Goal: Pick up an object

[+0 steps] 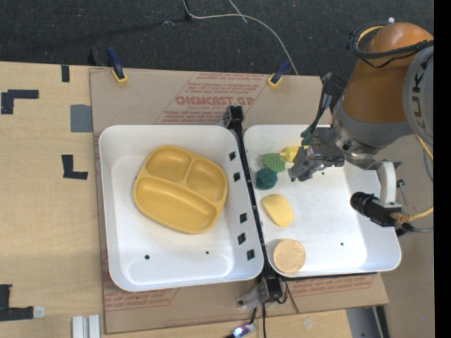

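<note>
Presently listed: gripper, state cannot be told, over right bin; nearest candidate, green lump at its nine o'clock beside dark-green ball, likely light, soft, bumpy; pinch across middle.

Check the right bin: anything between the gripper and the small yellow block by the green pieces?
Nothing visible. The gripper hangs in the right white bin, just right of the small yellow block. The light green textured piece and dark green round piece lie farther left, beyond it.
</note>
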### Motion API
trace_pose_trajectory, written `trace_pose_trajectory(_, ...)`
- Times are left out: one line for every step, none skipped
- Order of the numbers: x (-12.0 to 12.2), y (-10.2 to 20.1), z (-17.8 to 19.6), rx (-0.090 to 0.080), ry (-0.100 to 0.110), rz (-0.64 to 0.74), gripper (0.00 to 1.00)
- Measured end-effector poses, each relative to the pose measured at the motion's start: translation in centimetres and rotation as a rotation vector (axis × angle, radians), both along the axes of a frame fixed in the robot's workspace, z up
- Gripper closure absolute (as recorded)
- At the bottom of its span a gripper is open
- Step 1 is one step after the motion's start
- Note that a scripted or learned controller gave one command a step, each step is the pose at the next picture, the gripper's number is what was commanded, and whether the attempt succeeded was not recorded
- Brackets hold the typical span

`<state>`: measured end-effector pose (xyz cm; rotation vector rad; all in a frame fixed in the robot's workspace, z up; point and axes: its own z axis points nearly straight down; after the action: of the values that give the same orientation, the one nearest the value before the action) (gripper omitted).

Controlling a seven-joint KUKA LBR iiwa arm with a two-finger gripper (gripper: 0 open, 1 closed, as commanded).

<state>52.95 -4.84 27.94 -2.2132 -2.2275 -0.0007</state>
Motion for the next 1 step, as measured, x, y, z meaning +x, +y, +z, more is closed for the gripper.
trace_pose_trajectory(2.39,4.79,-2.32,-0.001,0.002,-0.001,1.0)
